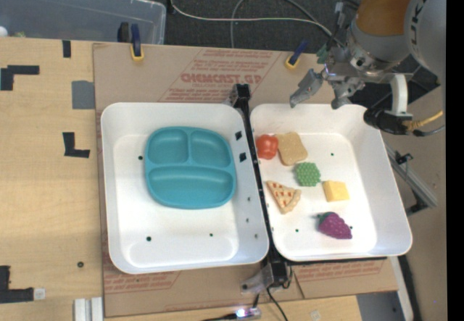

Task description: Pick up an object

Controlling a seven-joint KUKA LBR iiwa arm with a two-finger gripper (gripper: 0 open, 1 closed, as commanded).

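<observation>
Right bin [377, 240], near to far: grapes [334, 225], cheese [335, 190], pizza [283, 197], broccoli [307, 174], bread [291, 148], tomato [267, 146], all untouched. Gripper [323, 93] hangs above the far rim, fingers apart, nothing between them. Pick not yet begun; descent, grasp and lift remain.

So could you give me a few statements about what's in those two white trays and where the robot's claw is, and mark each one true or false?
1. The teal divided plate lies in the left bin. True.
2. The purple grapes sit on the plate. False: they lie in the right bin, near its front corner.
3. The gripper is open, above the right bin's far edge. True.
4. The gripper holds the tomato. False: the tomato lies on the bin floor beside the bread slice.
5. The pizza slice lies in the right bin. True.
</observation>
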